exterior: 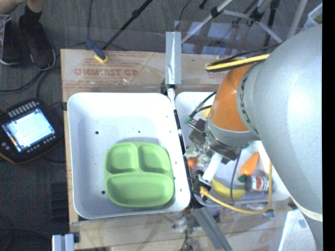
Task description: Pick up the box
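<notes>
Gripper [208, 167]: low over the near-left part of the right bin [184, 102], hung from the grey arm [293, 119] just under its orange band [230, 106]. State: cannot tell whether released or clenched, since the wrist and its cabling cover the working end; a pale, slanted part points down toward the bin floor, and nothing can be confirmed as held. Contact: it appears close to the bin's contents near the wall shared by the two bins, but touching or merely beside cannot be settled. Box: position cannot be told; as a judgement, it most likely lies in the stretch of the right bin under the wrist, which would explain the gripper being brought down there rather than elsewhere. Other contents of the right bin: banana [227, 191] lying flat by the near rim; carrot [250, 162] tilted, just beyond the banana; small red-and-white bottle [259, 182] on its side beside the carrot. These lie loose and scattered, as if tipped in for picking trials. Left bin [84, 109]: one green divided plate [138, 174], flat on the floor toward the near side, well apart from the gripper. Yellow cable [235, 61]: loops along the arm and trails down past the banana to the near rim.
</notes>
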`<state>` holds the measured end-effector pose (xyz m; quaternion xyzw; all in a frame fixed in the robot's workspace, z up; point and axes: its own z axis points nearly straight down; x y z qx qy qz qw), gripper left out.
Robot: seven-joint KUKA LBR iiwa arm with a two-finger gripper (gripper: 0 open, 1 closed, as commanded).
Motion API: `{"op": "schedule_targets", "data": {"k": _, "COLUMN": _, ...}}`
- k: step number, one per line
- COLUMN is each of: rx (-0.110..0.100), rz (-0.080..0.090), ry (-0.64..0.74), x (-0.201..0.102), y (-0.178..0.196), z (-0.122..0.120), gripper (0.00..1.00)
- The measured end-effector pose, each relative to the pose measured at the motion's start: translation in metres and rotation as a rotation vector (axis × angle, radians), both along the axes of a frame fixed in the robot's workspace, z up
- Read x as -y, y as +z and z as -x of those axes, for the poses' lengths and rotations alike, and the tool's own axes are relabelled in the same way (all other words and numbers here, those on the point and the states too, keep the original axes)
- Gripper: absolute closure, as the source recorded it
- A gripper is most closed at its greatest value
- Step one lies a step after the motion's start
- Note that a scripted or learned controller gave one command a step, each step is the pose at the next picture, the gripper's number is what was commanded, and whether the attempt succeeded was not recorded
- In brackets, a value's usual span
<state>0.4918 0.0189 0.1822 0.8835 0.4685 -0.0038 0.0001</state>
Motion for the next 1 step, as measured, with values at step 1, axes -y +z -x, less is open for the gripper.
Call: {"op": "schedule_targets", "data": {"k": 1, "rx": 0.001, "rz": -0.002, "ry": 0.270, "x": 0.0350, "y": 0.0582, "z": -0.0126, "gripper": 1.00}}
